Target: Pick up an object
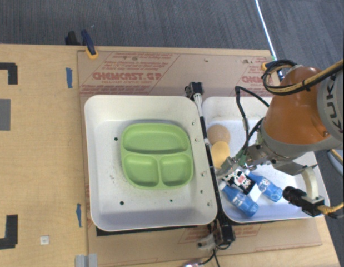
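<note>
Two shallow white bins of smooth moulded plastic with rounded corners sit side by side on a brown cardboard sheet laid over the pale wooden surface [33, 166]. The left bin [99, 149] carries a matte green divided plate [156, 154], rounded-rectangular with one long compartment toward the bin's far edge and two smaller ones toward its near edge; it lies in the middle, leaving a wide bare margin on every side.

The right bin [227, 107] is more crowded. By its left wall lie a tan rounded object [219, 133] and, just nearer, a yellowish one [219, 152], touching or nearly so. Toward the near edge are two translucent blue bottle-like pieces [242, 200] [270, 190] with a small black, white and red item [241, 181] between them.

The arm's glossy orange band and grey wrist cover the bin's right half. The gripper [234, 168] reaches low over the clutter near the yellowish object and the small item. Whether the jaws are released or clenched, I cannot tell, and nothing is seen between them. The far left corner of this bin stays bare.
</note>
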Controlling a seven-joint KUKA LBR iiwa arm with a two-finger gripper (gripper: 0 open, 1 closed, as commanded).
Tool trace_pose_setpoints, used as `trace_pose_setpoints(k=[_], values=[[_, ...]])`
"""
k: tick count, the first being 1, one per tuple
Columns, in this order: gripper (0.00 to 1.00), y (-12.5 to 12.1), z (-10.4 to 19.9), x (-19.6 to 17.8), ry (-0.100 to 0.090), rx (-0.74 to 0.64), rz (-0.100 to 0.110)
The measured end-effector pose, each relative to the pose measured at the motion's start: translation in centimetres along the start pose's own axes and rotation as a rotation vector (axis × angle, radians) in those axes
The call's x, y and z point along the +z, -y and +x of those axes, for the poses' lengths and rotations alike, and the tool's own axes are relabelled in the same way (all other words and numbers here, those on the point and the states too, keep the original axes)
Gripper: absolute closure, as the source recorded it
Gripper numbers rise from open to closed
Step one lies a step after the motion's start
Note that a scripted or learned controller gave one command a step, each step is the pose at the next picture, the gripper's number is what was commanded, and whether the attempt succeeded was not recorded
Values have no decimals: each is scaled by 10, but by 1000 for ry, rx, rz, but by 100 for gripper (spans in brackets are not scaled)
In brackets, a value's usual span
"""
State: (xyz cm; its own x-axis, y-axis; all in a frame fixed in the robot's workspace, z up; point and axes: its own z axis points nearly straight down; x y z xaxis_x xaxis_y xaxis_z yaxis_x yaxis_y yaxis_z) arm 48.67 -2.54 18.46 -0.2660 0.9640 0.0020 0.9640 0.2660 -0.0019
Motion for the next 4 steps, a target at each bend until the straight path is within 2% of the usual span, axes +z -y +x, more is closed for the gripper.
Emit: trace_pose_setpoints(k=[1,4], values=[[0,12,-17,0,0,-170,-1],[0,12,-17,0,1,-170,-1]])
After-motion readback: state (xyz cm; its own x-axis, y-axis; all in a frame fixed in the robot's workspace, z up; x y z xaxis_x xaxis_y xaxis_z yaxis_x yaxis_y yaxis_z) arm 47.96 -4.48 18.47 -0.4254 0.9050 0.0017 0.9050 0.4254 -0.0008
